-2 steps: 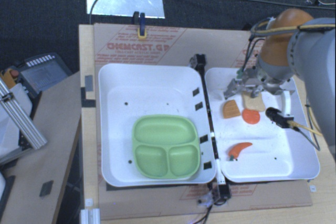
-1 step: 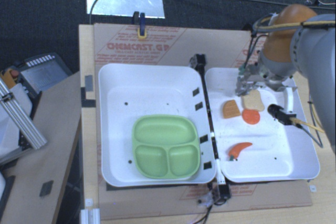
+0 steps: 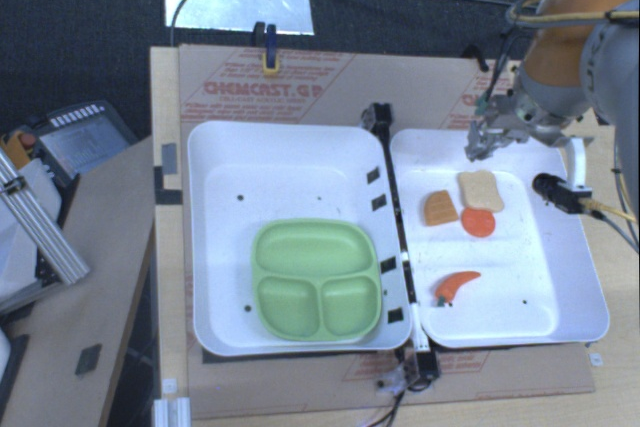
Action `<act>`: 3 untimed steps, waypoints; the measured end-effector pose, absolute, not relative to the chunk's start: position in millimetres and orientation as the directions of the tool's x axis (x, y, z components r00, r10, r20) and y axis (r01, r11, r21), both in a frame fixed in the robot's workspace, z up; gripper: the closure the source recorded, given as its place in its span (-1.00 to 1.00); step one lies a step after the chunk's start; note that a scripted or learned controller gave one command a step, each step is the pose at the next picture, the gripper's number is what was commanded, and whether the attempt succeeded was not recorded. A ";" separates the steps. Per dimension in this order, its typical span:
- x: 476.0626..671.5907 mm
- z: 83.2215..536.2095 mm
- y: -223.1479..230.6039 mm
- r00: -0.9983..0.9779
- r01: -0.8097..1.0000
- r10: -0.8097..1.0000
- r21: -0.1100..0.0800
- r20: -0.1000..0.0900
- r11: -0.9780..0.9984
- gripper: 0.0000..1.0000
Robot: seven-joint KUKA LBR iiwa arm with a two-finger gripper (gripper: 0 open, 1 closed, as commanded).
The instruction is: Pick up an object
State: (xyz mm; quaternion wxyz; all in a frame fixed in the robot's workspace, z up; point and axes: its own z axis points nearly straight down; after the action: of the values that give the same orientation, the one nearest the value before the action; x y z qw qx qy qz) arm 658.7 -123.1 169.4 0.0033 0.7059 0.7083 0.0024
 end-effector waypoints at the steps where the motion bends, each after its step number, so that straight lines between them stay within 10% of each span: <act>1: 660.4 224.4 -123.3 -0.004 1.000 1.000 0.008 -0.001 0.004 1.00; 3: 655.6 256.7 -74.8 -0.009 1.000 1.000 0.002 0.001 0.009 1.00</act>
State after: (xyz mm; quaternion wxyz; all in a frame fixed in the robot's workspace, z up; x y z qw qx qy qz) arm 655.6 -74.8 256.7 0.0005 0.7041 0.7101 0.0010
